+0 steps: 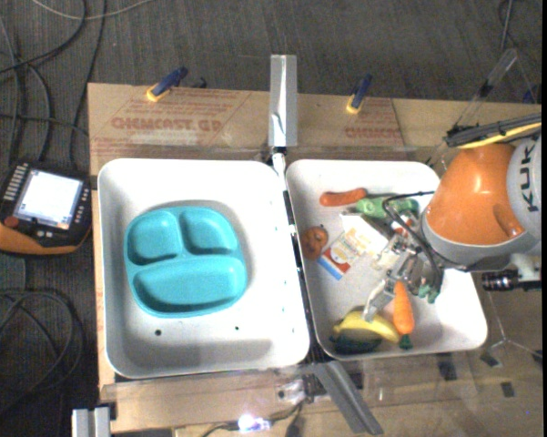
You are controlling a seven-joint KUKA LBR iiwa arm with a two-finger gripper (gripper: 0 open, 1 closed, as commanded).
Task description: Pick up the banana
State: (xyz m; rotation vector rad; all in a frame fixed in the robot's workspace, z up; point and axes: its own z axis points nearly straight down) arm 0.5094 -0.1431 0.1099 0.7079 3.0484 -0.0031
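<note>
A cardboard-covered bench [209,121] on dark carpet carries two shallow white bins side by side. At the near edge of the right bin [455,335] lies the curved yellow banana [369,324], resting against a dark green rounded item [355,342], with an upright orange carrot [402,312] just beside it. The two-finger metal gripper [384,294] hangs right over the banana's upper side; whether its claw is spread or clenched I cannot tell. Farther back lie a white printed packet [346,248], a small brown-orange round piece [316,238], a green object [375,208] and a red-orange pepper-like piece [344,197]. The left bin [118,335] holds a turquoise three-compartment plastic tray [187,258].
</note>
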